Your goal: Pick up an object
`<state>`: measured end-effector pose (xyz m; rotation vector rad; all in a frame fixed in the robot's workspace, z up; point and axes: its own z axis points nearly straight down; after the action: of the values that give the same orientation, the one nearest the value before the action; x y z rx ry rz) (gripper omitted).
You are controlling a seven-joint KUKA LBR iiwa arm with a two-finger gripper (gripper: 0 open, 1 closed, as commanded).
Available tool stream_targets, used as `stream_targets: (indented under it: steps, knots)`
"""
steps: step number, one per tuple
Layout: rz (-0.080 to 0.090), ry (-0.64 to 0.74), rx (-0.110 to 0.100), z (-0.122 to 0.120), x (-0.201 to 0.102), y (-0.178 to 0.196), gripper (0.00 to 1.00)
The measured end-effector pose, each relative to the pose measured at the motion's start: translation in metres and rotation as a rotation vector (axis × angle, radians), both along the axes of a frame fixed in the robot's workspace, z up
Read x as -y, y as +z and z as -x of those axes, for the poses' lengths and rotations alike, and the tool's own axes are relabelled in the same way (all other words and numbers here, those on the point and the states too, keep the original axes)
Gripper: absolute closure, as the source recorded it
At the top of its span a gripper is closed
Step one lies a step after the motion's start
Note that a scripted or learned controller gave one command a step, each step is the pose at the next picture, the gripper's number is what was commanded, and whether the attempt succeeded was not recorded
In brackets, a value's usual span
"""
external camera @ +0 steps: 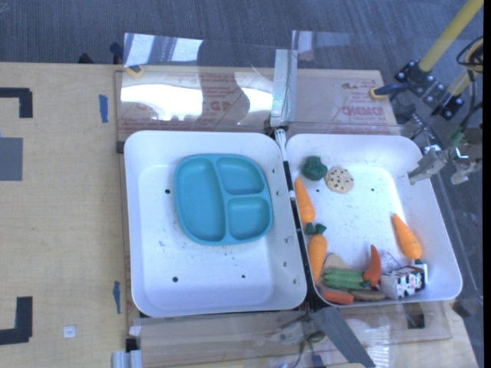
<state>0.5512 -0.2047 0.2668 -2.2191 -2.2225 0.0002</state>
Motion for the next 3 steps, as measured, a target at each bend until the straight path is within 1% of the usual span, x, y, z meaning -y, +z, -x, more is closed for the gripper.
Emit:
stream_targets:
  steps: [1, 2, 3]
  knots:
    - [0.005, 0.363, 0.007, -0.010, 0.009, 0.035, 0.00]
    - [-0.006, 0.524, -0.007, -0.035, -0.054, -0.098, 0.00]
    - [-0.001, 0.510, -0.004, -0.035, 0.004, -0.151, 0.00]
